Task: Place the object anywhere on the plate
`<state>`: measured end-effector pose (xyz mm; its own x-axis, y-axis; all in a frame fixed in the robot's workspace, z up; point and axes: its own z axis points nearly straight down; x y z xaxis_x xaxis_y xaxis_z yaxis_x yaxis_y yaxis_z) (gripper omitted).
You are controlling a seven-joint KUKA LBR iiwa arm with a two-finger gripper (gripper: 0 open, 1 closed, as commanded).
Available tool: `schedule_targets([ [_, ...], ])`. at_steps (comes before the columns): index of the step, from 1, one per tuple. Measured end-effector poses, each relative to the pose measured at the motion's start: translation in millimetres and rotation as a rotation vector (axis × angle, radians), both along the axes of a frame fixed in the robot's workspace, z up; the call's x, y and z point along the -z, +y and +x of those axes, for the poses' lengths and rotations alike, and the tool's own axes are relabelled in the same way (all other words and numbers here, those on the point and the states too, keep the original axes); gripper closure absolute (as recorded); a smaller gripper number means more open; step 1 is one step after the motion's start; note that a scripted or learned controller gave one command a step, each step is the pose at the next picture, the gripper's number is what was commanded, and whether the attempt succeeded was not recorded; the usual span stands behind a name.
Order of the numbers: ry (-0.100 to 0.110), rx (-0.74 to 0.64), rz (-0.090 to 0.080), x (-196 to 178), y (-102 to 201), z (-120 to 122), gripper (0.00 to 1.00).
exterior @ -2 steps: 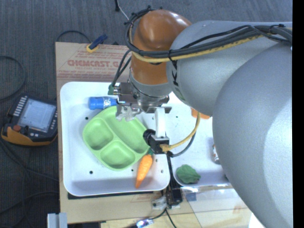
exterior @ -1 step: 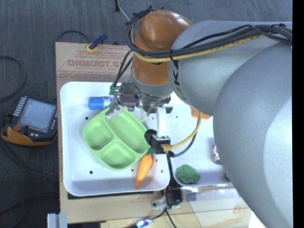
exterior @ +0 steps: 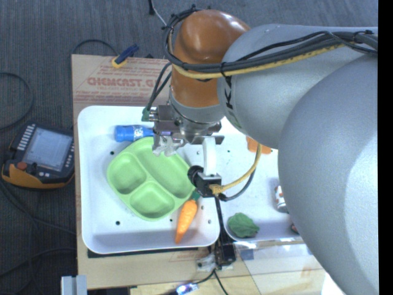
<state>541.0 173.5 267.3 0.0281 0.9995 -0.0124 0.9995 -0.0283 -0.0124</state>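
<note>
One green three-compartment plate (exterior: 149,178), one orange carrot (exterior: 186,219) and one blue tube (exterior: 132,132) are lying there; gripper (exterior: 167,145) state is showing unclear.

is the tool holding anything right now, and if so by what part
It cannot be told. The tool hangs over the back edge of the green plate, and its tips are too blurred to show anything between them. The carrot lies apart, at the plate's near corner.

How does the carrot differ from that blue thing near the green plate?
The carrot is orange and tapered with a green top; the blue object is blue and cylinder-like. The carrot lies slanted at the green plate's lower right edge; the blue object lies level by its upper left, next to the hand. Both rest in the left white bin, off the plate.
</note>
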Motion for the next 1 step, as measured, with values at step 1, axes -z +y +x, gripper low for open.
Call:
schedule_targets([
  [1, 0.000, 0.001, -0.001, 0.1, -0.3, 0.0, 0.00],
])
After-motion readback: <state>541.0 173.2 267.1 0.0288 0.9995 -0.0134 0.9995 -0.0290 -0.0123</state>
